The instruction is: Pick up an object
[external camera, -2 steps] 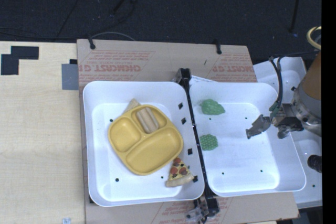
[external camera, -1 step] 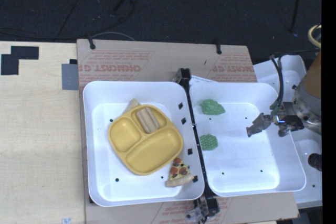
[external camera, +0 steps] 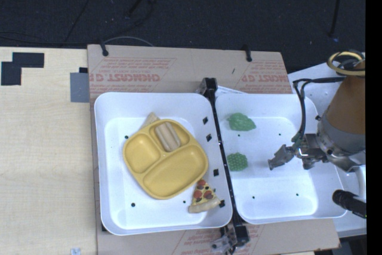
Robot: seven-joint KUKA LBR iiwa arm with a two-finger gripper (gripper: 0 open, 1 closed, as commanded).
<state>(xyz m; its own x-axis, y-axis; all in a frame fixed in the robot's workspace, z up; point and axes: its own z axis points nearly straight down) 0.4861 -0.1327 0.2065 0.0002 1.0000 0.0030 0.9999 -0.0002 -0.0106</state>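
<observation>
Hovering over the right bin (external camera: 310,203), gripper (external camera: 279,161); finger state unreadable. Nearest green piece (external camera: 237,161) sits by the bin's left wall, roundish, no clear long axis.

Arm (external camera: 349,110) enters at counter's right edge, orange band above grey wrist; wrist bent low, angled toward counter's left edge; gripper (external camera: 278,161) extends leftward from wrist, dark tip tilted slightly down toward front edge; cabling loops over wrist; nothing visible between jaws.
</observation>
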